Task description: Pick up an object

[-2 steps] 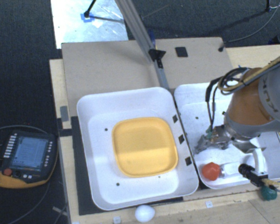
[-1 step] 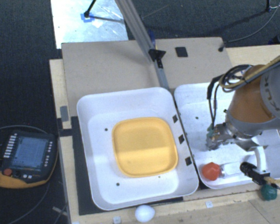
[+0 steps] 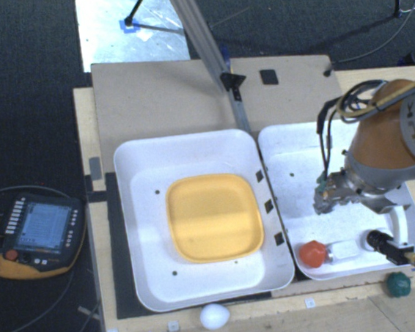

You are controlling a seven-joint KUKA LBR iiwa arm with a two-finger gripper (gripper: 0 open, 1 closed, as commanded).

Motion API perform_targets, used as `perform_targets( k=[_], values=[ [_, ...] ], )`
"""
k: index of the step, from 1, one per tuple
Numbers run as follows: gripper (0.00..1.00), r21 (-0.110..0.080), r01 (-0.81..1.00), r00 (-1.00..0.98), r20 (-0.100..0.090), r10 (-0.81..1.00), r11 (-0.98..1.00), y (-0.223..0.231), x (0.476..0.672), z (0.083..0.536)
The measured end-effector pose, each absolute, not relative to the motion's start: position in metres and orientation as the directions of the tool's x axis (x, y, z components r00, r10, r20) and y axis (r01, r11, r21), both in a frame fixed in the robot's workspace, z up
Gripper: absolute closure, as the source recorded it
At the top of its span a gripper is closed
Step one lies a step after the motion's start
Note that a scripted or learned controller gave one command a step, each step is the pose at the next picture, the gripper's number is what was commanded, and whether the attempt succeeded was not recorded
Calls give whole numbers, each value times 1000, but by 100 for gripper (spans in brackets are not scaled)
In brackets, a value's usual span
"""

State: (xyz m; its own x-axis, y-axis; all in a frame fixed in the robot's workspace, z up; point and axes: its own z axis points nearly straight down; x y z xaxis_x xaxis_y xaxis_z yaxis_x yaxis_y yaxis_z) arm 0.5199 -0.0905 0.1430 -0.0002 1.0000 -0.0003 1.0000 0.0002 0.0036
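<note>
Count: two white bins, the left bin (image 3: 151, 278) and the right bin (image 3: 289, 159). One yellow plate (image 3: 214, 217), one red ball (image 3: 313, 253), one white egg-shaped thing (image 3: 214, 315), one green ball (image 3: 398, 284), one teach pendant (image 3: 34, 237).

Plate: square with rounded corners, smooth plastic, flat in the left bin.

Red ball: right of the plate, slightly below its lower edge, in the right bin. A pale piece (image 3: 342, 250) touches its far side, possibly a small block; too washed out to tell.

Arm (image 3: 389, 142): bent in over the right bin, right of the plate. Gripper (image 3: 327, 199) points toward the plate, above the red ball and apart from it. Cannot tell if released or clenched.

Egg shape: below the plate, outside the bin.

Green ball: far right of the plate, outside the bin.
</note>
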Motion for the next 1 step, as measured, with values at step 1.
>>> perform_targets(
  k=[1],
  values=[
    [100,5,1000,-1,0,1000,2,-83,526,201]
  ],
)
